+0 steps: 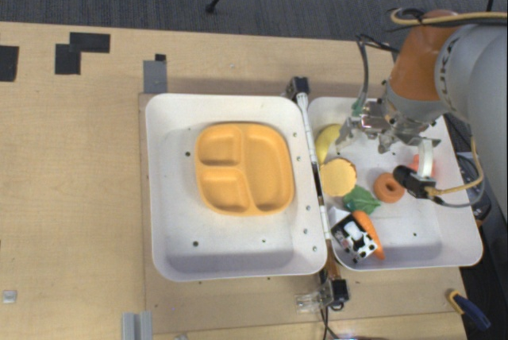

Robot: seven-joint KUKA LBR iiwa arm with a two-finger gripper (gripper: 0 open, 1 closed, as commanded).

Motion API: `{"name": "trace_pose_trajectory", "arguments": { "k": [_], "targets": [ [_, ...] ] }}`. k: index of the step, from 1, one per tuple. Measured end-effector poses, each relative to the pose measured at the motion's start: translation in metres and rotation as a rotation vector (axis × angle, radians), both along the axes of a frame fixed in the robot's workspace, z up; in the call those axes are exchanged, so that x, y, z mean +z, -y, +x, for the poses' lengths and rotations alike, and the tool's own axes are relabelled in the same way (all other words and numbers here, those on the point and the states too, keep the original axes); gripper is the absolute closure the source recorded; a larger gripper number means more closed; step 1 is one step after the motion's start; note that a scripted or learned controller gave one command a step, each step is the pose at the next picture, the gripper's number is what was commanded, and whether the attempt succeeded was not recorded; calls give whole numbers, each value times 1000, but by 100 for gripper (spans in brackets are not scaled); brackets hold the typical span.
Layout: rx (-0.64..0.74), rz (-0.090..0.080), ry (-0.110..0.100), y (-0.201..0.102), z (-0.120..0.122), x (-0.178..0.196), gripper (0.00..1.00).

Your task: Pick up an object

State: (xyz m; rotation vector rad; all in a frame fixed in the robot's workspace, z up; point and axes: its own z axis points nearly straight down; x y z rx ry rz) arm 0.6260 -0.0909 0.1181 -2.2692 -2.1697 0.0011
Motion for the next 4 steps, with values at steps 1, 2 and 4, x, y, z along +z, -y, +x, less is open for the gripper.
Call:
{"name": "trace_pose_trajectory", "arguments": {
  "k": [1,2,4],
  "targets": [
    [75,-3,20,-3,-83,-27,0],
    [191,-3,14,-5,-19,-28,0],
    [-69,-4,10,68,44,84,0]
  ]
}}
